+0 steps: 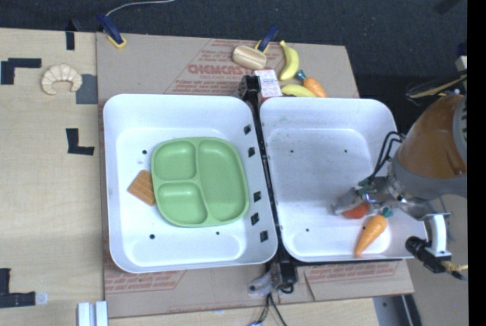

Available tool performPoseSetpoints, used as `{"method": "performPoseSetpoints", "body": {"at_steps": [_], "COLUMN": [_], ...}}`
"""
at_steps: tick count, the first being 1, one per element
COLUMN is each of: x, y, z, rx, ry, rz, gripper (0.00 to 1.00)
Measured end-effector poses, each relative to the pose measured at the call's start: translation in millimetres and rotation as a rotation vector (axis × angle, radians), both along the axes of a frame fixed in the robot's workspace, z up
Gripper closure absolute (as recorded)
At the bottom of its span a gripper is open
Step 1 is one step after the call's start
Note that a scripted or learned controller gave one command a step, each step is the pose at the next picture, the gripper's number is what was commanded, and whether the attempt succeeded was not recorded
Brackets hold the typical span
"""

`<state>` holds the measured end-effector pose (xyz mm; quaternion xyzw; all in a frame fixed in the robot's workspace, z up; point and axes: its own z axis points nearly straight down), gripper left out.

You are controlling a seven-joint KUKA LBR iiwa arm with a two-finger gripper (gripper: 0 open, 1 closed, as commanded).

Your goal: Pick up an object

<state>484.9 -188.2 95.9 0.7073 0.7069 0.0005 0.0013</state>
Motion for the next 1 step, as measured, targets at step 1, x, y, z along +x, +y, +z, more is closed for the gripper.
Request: {"method": "performPoseSetpoints", "body": {"at_steps": [1], "x": [54.5], "y": [82.6], "z": [-9.2], "rx": [0.002], "ry": [-0.004], "rz": [0.004], "gripper": [1.0]}}
